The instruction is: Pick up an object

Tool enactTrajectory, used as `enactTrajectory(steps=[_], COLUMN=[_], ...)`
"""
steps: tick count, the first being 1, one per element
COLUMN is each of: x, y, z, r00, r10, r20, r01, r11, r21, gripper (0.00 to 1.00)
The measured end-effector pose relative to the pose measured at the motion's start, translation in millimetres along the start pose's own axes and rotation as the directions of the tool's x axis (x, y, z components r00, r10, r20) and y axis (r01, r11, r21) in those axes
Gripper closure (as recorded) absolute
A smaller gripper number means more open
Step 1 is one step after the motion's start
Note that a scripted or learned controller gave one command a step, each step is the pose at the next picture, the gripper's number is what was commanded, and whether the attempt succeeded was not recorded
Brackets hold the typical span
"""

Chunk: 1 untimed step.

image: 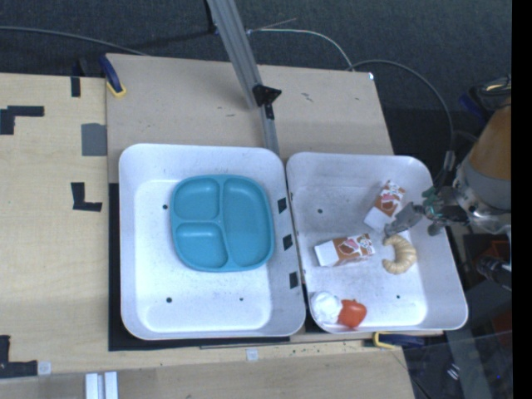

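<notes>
Where the arm enters at right centre: hand [405, 219], fingers parted, grasping nothing, just above the croissant.
Croissant [401, 253]: right bin, lower right.
Cartons: small carton [385, 204] upper; larger carton [344, 249] centre.
Red fruit [353, 313]: bottom edge.
Left bin [141, 248]: teal divided plate [223, 223].

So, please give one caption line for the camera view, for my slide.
Gripper over right bin near croissant and two cartons; blue tray in left bin.

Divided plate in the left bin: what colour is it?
The divided plate is plain teal blue, seen clearly in the camera view.
</notes>
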State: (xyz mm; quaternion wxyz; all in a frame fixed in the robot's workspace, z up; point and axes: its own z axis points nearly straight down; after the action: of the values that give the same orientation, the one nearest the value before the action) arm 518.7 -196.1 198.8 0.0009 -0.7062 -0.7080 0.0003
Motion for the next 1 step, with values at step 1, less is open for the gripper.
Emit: enactTrajectory(steps=[1], x=[-0.2], y=[0.0], z=[-0.1], r00=[1.0], r10=[0.0], r20=[0.0], r01=[0.0], r11=[1.0], r21=[0.0], gripper=[0.0])
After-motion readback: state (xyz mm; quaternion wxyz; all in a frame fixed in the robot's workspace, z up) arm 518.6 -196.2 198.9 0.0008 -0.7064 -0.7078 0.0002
